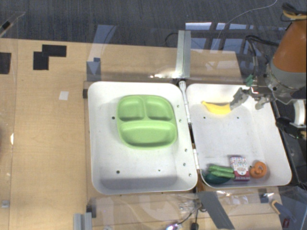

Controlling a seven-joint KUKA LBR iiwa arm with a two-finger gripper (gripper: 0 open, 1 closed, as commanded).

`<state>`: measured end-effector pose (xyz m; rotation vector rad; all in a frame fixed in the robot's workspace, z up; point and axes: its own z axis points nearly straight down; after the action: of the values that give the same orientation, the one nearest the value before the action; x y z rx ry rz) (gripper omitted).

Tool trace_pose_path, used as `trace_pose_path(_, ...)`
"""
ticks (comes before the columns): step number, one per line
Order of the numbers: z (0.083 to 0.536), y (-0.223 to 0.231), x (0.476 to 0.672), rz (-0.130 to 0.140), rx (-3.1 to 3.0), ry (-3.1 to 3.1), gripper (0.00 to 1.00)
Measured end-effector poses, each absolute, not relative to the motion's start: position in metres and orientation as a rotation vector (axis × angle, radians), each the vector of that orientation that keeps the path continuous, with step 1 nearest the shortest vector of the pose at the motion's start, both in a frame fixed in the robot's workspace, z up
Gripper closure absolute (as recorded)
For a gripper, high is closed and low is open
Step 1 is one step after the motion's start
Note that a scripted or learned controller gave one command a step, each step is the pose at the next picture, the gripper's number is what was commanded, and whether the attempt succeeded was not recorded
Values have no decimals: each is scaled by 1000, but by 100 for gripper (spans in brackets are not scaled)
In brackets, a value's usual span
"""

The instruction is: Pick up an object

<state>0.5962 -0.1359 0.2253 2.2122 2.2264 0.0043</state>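
White right bin [240, 138]: curved yellow banana [217, 108], smooth-skinned

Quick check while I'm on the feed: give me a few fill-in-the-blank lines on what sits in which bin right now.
1. The green divided plate lies in the ____ bin.
2. The yellow banana lies near the ____ edge of the right bin.
3. The gripper hangs above the ____ bin, open, close to the banana.
4. The small carton lies between the green vegetables and the ____ round fruit.

Missing words: left; far; right; orange
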Motion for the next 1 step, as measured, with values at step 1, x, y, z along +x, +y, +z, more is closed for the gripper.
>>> trace_pose_path(1, 127, -122, 643, 3, 2196, 2242, 0)
